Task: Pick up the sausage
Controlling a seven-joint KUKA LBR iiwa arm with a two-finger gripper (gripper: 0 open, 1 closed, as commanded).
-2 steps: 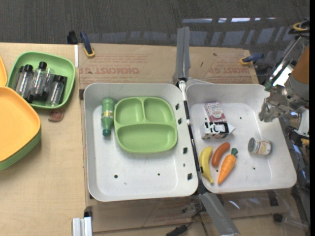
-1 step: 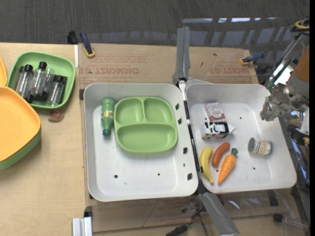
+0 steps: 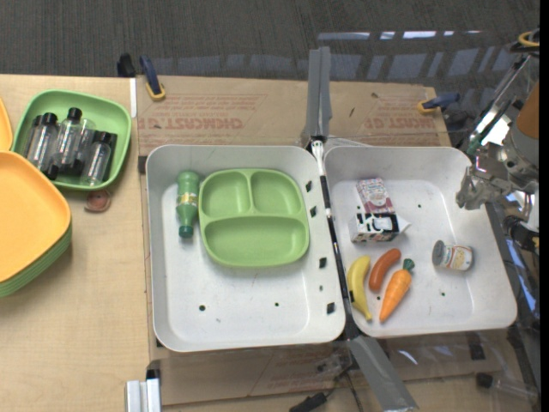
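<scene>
Two white bins sit side by side on a brown cardboard sheet over a pale wood bench, with dark grey carpet behind. In the right bin (image 3: 480, 312) the sausage (image 3: 384, 267) lies slanted near the front, between a banana (image 3: 358, 286) on its left and a carrot (image 3: 395, 290) touching its right side. A small carton (image 3: 375, 209) stands behind them, and a can (image 3: 453, 257) lies apart to the right. The left bin (image 3: 171, 316) holds a green divided tray (image 3: 253, 217) with a green bottle (image 3: 187, 202) just beside it. On the bench to the left are a green dish of vials (image 3: 72, 141) and stacked orange plates (image 3: 30, 226). The gripper (image 3: 477, 187) hangs over the right bin's far right edge, well apart from the sausage; how its jaws stand I cannot tell.
</scene>
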